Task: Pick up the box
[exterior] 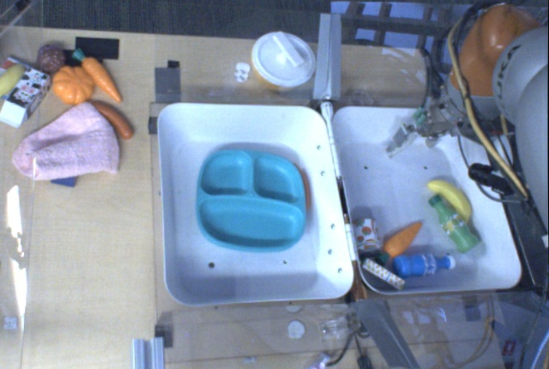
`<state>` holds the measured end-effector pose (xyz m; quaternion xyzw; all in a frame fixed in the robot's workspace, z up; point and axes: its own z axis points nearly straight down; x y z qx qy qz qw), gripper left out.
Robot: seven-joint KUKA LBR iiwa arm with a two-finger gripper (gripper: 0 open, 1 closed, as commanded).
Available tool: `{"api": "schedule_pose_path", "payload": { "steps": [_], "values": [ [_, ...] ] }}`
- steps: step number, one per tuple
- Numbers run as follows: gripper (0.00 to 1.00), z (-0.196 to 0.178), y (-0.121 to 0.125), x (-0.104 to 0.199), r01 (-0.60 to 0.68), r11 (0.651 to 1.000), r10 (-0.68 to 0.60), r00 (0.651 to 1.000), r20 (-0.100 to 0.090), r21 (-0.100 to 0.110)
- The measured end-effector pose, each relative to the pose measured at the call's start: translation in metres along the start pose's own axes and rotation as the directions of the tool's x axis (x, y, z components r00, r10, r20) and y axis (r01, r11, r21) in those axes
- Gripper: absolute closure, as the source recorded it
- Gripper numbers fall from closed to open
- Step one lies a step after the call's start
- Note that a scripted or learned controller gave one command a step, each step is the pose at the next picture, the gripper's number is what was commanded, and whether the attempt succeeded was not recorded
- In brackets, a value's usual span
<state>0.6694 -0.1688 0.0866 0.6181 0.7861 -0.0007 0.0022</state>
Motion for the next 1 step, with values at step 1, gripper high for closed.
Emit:
{"api": "schedule_pose_path", "payload": {
  "steps": [1],
  "values": [
    [0.00, -0.0017, -0.0244, 0.0698, 0.110, 0.994, -0.110, 0.994, -0.002, -0.007]
  ]
}}
